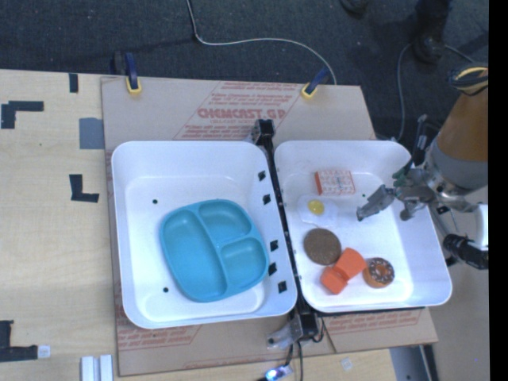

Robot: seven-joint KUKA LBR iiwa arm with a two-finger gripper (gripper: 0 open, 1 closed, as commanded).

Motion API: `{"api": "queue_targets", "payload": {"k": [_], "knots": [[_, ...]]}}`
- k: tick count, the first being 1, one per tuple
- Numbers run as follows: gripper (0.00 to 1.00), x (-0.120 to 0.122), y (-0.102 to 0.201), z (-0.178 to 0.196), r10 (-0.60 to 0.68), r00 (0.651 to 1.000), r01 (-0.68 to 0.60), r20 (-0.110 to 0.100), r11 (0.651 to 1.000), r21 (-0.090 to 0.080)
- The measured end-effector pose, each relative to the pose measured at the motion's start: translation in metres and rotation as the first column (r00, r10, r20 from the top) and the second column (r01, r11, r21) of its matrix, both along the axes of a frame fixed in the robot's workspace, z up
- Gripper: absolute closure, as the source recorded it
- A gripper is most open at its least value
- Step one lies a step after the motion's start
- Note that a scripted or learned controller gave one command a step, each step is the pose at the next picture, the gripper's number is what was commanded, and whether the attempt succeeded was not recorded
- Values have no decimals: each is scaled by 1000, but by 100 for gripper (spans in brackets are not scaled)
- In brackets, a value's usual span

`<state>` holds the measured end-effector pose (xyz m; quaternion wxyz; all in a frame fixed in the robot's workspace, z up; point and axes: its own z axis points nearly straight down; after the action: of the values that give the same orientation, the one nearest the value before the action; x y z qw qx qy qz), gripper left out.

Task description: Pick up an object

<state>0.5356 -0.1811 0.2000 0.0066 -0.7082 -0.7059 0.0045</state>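
Observation:
The right bin (397,153) holds a flat orange-and-white packet (335,182), a small yellow piece (316,208), a brown round disc (321,245), an orange block (343,269) and a sprinkled donut (379,272). My gripper (389,205) hangs over the right side of this bin, right of the yellow piece and above the donut. It is open, with one dark finger (371,207) reaching left, and nothing lies between the fingers.
A blue divided tray (214,248) lies in the left bin (127,165). A black divider (274,213) with clips runs between the bins. A cable (262,42) crosses the floor behind the bench.

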Motion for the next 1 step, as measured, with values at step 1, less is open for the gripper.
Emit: {"api": "queue_targets", "payload": {"k": [1], "knots": [[0, 3, 1, 8, 4, 1000, -4, 14, 1000, -3]]}}
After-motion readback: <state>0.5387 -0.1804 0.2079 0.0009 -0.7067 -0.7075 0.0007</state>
